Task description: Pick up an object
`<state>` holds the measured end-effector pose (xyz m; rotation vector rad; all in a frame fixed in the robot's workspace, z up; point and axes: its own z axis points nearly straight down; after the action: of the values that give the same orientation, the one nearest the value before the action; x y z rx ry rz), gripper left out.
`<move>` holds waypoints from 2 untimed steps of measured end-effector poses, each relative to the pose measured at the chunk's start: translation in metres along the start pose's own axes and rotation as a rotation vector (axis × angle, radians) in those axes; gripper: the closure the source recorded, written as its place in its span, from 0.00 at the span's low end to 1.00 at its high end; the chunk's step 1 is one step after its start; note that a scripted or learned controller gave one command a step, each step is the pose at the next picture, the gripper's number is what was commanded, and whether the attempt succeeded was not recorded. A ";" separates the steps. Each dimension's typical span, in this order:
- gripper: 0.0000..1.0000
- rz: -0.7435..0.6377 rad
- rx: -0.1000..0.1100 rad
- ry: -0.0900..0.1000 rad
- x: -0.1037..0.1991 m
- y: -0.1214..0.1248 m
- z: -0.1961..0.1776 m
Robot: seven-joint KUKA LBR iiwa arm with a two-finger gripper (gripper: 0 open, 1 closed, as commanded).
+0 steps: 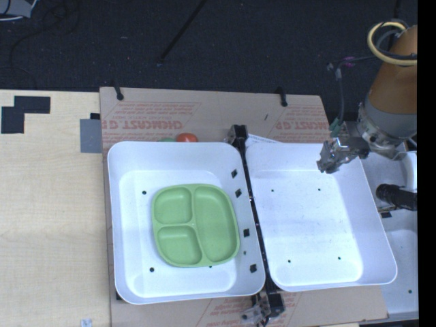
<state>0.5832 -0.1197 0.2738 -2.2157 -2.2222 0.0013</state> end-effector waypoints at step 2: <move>1.00 0.000 0.003 0.000 0.105 -0.032 0.019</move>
<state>0.5506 -0.0145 0.2553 -2.2141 -2.2208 0.0054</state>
